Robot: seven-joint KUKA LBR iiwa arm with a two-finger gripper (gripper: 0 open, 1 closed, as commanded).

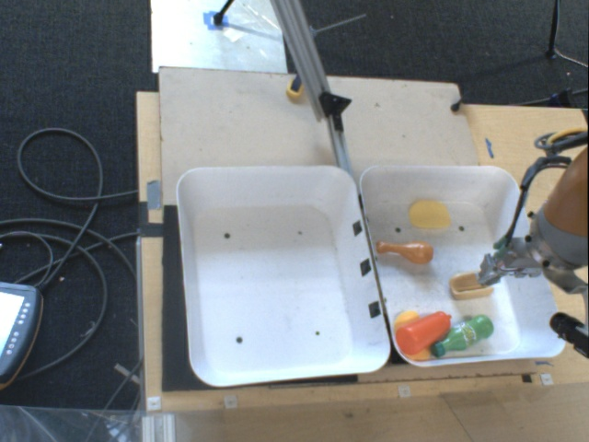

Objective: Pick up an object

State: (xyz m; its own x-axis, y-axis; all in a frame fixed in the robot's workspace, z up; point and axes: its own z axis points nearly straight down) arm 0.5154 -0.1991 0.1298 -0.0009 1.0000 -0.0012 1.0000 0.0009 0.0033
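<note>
Gripper (488, 271) hovers at the tan block (470, 286) in the right bin (509, 184), near its right wall; whether its fingers are parted or closed cannot be told. Small and rigid-looking, the block probably handles light, best pinched across its narrow sides. Crowding it: green bottle (464, 335), red-orange toy (421, 331), orange drumstick (406, 251), yellow disc (430, 215).

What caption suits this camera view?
Gripper over tan block in right bin, beside toy foods.
</note>
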